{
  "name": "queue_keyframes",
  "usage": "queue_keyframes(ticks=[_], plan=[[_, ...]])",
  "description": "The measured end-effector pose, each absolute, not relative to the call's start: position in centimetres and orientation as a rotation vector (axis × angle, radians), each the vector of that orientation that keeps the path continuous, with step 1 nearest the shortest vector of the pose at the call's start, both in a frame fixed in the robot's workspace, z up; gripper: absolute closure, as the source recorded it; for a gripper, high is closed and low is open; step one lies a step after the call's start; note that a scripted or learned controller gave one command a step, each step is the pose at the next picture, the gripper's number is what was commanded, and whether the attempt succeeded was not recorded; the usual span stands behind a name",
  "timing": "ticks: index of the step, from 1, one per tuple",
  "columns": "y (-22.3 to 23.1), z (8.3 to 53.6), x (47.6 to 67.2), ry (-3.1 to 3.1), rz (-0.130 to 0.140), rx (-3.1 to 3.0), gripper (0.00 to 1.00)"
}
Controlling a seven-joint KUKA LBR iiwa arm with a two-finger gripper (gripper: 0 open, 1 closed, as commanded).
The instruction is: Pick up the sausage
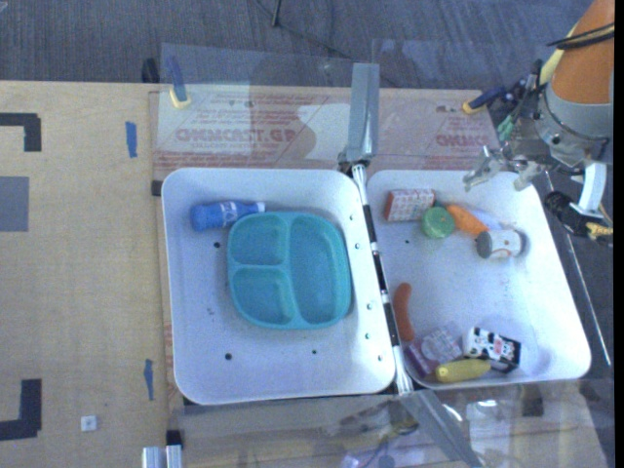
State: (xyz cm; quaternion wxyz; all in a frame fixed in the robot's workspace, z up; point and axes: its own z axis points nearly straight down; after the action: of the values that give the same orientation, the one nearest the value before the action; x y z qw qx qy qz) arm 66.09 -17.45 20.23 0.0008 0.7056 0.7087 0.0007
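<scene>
The arm [583, 76] is showing a broad, rounded orange band over a pale grey wrist housing with a darker grey ring beneath it. Thin cables, yellow, green and blue among them, are running along the wrist's left side. The pincer [502, 167] is presenting slim, light metallic fingers. A white block with a dark cable is hanging at the arm's lower right.

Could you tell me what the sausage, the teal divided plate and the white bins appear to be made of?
The sausage looks like smooth moulded plastic or rubber, uniformly orange-red, probably toy food. The teal divided plate seems to be matte plastic, one even colour with soft rounded dividers. The white bins look like thin formed plastic with rounded corners, though painted metal cannot be ruled out.
</scene>
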Motion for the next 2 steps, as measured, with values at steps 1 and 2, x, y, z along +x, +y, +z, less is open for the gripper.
queue_keyframes(ticks=[1, 2], plan=[[-19.9, 13.3, 60.6, 2.142, 0.014, 2.281, 0.0], [-17.8, 8.8, 52.6, 1.743, 0.007, 2.609, 0.0]])
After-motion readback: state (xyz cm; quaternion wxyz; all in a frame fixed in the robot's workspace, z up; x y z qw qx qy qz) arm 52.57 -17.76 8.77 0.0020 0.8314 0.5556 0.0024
